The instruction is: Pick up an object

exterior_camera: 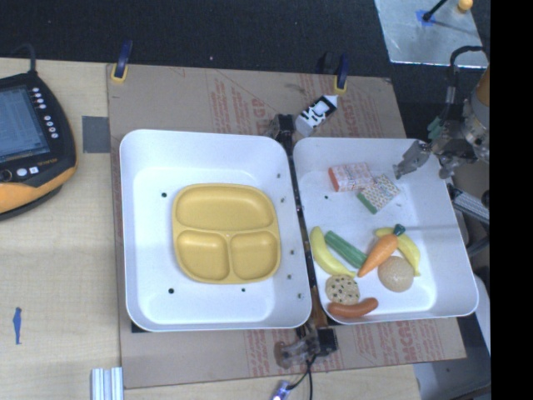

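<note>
Your gripper (426, 160) hangs over the right bin's (445, 248) upper right corner with its two fingers spread apart and nothing between them. Nearest to the left finger tip lies the green patterned packet (379, 194), just below and left of it, with the pink packet (350, 176) beside that. Further down the bin you see the carrot (379, 254), two bananas (326, 252), a green pod (343, 247), a pale round fruit (396, 274), a cookie (342, 288) and a sausage (352, 308). The left bin (146, 223) holds a yellow divided tray (226, 232).
</note>
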Motion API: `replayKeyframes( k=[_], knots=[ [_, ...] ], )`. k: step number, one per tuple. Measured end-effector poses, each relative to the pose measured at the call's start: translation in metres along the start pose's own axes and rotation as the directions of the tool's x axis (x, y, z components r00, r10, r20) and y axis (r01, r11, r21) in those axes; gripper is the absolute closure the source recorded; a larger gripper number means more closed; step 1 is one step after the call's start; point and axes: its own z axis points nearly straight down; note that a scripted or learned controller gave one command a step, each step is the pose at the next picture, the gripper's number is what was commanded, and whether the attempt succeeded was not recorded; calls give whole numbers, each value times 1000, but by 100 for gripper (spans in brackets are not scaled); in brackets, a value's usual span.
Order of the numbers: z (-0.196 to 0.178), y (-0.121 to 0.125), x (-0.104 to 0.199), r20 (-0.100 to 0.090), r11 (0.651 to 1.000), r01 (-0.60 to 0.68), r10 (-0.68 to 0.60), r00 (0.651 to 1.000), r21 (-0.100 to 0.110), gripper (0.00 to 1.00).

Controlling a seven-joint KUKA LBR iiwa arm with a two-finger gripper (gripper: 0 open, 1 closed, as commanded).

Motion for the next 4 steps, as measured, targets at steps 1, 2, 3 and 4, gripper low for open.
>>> replayKeyframes(
  k=[1,2,3,4],
  knots=[
    [60,18,42,0,1000,2,-2,1000,2,0],
    [121,15,41,6,1000,1,-1,1000,-9,0],
    [45,48,-1,1,1000,-3,3,1000,-5,0],
    [121,20,14,0,1000,-2,2,1000,-6,0]
  ],
)
